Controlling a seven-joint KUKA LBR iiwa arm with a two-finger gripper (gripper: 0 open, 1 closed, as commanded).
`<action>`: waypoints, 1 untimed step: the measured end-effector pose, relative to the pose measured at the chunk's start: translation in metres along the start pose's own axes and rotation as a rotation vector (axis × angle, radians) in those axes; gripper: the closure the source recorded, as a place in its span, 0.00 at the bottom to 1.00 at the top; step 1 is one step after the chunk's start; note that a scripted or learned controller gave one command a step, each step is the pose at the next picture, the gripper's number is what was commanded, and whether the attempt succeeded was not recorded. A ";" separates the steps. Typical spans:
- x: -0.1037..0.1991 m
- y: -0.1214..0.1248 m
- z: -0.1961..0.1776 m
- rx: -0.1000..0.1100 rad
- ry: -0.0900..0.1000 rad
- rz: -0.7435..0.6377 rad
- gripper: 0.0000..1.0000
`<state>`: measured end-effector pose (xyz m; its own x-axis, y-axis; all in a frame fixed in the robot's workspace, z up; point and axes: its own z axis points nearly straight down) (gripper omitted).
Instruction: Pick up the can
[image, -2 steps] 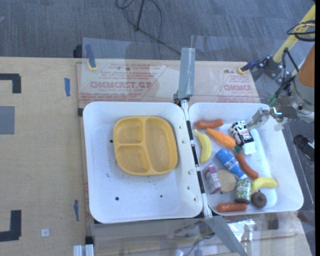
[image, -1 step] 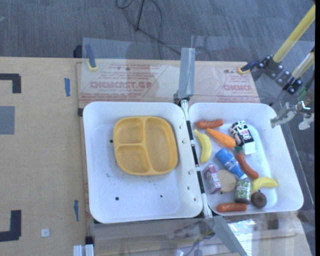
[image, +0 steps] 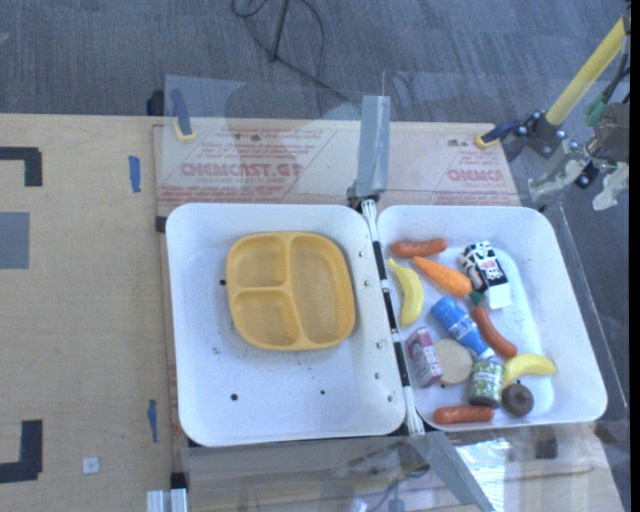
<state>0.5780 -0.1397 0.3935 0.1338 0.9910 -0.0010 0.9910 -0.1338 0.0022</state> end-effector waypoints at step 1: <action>-0.027 -0.063 0.140 0.002 0.001 -0.017 0.00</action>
<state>0.5118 -0.1580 0.2534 0.1165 0.9932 0.0000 0.9932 -0.1165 0.0001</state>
